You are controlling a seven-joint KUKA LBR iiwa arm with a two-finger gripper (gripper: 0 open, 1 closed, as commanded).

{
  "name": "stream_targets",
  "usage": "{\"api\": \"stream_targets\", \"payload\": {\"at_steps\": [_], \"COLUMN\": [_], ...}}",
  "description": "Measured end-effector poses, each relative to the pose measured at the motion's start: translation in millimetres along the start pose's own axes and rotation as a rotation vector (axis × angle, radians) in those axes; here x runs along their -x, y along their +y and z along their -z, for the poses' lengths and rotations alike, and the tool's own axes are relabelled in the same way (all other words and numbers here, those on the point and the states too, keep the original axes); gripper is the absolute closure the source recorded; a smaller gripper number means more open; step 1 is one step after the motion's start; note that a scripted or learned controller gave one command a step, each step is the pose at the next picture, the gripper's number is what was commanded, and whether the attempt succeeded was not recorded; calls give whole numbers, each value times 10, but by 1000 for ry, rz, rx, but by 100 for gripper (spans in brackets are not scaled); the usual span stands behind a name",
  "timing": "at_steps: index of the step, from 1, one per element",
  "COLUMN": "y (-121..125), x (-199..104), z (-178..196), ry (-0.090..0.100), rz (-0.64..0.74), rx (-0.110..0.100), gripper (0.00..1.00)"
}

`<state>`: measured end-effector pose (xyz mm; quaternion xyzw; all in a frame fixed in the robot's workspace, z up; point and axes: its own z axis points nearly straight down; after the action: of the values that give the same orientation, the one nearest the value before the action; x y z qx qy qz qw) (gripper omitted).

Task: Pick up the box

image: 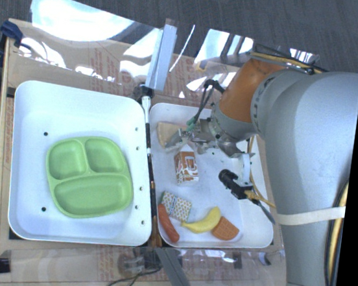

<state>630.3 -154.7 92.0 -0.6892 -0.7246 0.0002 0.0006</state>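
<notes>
Claw [190,136] above small rectangular printed box [187,167], apart; finger state unclear.

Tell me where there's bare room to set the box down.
Left bin: bare floor around the green plate, widest along its far edge. Right bin: crowded near edge with banana, sausage; gripper over the box.

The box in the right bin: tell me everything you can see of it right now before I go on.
The box is a small carton, white with orange-brown print, apparently cardboard, looking intact and closed. It stands slightly tilted on the floor of the right bin, near the middle, towards the far half. The tool is just beyond it; whether they touch is unclear. Nothing else in the bin touches it.
</notes>
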Motion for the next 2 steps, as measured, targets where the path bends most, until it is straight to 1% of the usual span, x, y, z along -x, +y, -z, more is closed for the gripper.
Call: {"api": "stream_targets", "payload": {"at_steps": [1,2], "y": [-683,-1347], "x": [-113,-258], "z": [364,51], "ry": [1,-2], "rz": [47,101], "rx": [-1,11], "gripper": [0,0]}}
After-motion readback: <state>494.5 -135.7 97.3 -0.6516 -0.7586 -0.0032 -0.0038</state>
